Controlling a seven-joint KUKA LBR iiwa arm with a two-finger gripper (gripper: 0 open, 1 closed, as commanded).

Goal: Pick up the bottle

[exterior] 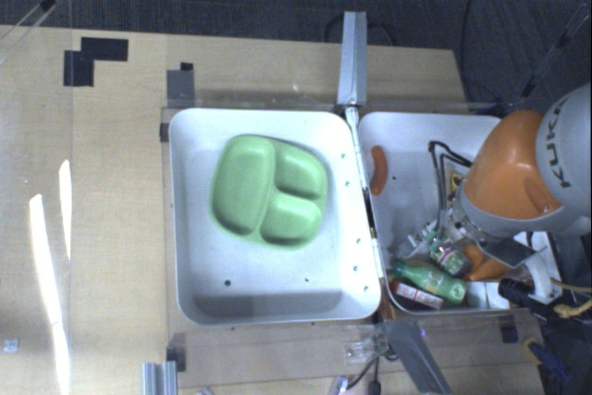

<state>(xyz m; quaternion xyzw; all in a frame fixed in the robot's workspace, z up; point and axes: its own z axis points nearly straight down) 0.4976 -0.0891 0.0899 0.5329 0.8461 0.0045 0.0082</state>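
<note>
- The bottle lies flat in the right bin, near its front wall, long axis running left to right.
- My claw hangs just above-right of it; open or clenched, I cannot tell.

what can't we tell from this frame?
- Gripper: the camera view has the arm's orange band over it, so finger state is unreadable.
- Green bottle: label too small to read; contact with the gripper unclear.
- Clutter beside the bottle in the right bin: partly under the arm, items unidentifiable.
</note>
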